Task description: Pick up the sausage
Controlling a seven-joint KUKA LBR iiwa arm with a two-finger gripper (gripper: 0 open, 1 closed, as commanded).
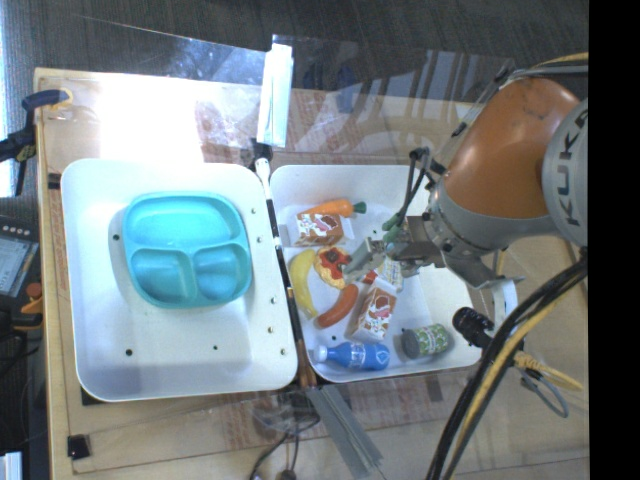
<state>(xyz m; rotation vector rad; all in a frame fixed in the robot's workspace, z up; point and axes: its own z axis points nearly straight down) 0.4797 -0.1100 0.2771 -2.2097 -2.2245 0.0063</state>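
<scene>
Two shallow white bins are seen on a pale wooden tabletop. One glossy blue divided plate lies in the left bin. In the right bin are counted one smooth orange-brown sausage at centre, one curved banana, one carrot, two printed cartons, one blue bottle and one can. Whether the pincer, hovering just above the sausage, is spread cannot be told.

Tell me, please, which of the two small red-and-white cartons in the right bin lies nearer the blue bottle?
The lower carton, just right of the sausage and directly above the blue bottle. The other carton sits farther up, beside the carrot.
</scene>
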